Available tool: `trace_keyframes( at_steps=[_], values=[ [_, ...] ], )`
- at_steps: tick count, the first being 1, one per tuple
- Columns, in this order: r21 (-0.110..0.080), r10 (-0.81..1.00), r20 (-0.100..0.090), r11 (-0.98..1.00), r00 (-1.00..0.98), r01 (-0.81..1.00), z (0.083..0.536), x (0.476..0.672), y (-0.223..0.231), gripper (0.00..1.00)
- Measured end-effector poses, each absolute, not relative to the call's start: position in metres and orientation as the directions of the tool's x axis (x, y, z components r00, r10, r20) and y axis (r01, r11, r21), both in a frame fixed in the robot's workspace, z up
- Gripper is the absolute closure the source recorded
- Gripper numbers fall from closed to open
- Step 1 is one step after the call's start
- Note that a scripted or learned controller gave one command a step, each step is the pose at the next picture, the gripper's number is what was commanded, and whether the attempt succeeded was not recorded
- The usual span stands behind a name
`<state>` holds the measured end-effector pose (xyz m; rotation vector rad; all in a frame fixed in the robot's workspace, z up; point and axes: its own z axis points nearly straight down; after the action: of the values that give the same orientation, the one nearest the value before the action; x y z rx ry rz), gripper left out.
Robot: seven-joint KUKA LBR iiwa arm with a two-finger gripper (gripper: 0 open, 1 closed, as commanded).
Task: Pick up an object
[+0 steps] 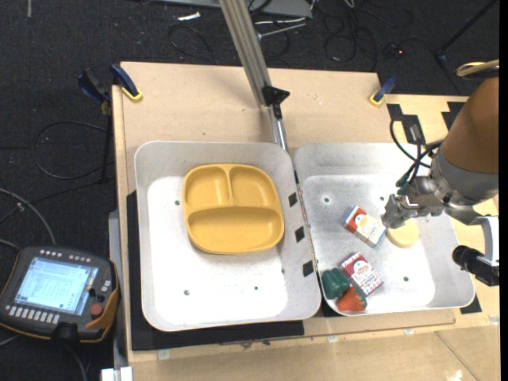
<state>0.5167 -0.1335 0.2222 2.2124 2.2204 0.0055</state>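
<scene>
Two shallow white bins sit side by side on the tan wooden bench [206,101]. The left bin [159,236] holds one thing: a yellow divided plate [233,208], smooth plastic with rounded corners and three compartments, lying flat toward the bin's far half. The near half of that bin's floor is bare white.

The right bin [333,181] holds several small items. A small carton [364,226] with red, white and orange print lies tilted near the middle. Just beside it, toward the right, a pale yellow round piece [404,237] rests on the floor. Nearer the front edge lies a second red-and-white carton [363,274], and touching it at the front-left corner are a dark green item [334,281] and a red-orange item [351,299], both too small to name.

The gripper [399,214] hangs low over the right bin, just above the pale yellow piece and close beside the first carton. Whether its fingers are spread or closed cannot be told; nothing shows between them.

The far part of the right bin is open floor, as is its near right corner. A metal pole [248,42] slants across the bench's far side, ending at the seam between the bins.
</scene>
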Motion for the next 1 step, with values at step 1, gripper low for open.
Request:
trace_keyframes(
  at_steps=[1],
  values=[
    [0.001,1.0,-0.001,0.003,-0.003,1.0,0.2203,0.5173,-0.1334,1.0]
  ],
)
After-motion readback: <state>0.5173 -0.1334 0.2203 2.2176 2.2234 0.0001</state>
